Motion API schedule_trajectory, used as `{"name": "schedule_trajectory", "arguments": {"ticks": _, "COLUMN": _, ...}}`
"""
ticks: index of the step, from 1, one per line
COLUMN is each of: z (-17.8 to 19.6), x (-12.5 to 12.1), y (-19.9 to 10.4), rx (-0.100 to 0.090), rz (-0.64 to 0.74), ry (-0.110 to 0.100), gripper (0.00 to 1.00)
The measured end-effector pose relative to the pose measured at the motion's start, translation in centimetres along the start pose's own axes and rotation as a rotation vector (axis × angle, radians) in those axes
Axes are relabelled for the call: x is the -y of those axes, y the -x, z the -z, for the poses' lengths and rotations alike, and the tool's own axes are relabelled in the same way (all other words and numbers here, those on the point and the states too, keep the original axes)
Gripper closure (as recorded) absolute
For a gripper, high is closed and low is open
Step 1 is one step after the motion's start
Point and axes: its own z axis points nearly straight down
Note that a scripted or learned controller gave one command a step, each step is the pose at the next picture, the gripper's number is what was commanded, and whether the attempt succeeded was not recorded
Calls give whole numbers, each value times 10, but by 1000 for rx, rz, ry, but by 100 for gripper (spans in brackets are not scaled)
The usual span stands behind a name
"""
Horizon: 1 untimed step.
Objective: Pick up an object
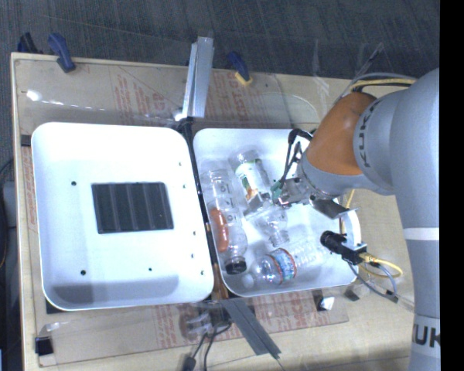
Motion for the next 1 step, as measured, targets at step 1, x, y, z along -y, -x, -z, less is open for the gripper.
{"name": "schedule_trajectory", "arguments": {"ticks": 1, "z": 1, "x": -68, "y": -5, "rx": 6, "rz": 41, "ry": 3, "gripper": 0}}
